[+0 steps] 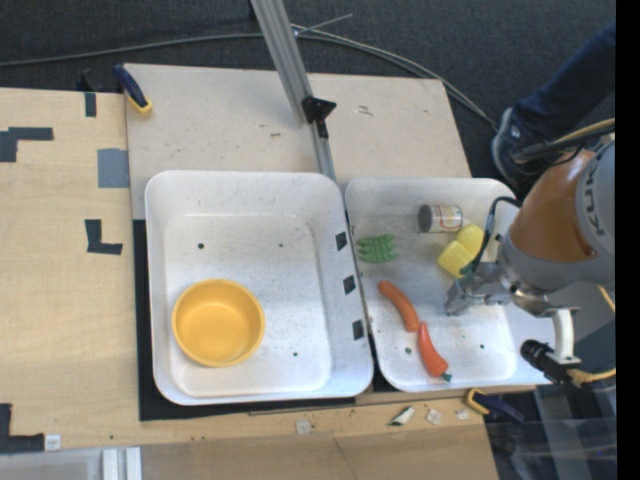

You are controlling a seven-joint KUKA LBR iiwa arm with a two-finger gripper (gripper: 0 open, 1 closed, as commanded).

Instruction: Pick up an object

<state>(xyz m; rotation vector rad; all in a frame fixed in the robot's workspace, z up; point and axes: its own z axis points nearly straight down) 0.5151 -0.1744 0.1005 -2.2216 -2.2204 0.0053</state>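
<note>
The gripper (462,298) is being held low inside the right bin (490,190), just below the yellow object (459,251), and whether it is spread or pressed together cannot be told from this slant, nor is anything being seen pinched in it. Nearest to the yellow object, the small jar (440,217) is lying just above it, the green object (377,249) to its left and the orange carrot (431,352) well below it, so a closing on bare floor is being risked, or the rounded yellow object is being nudged aside
</note>
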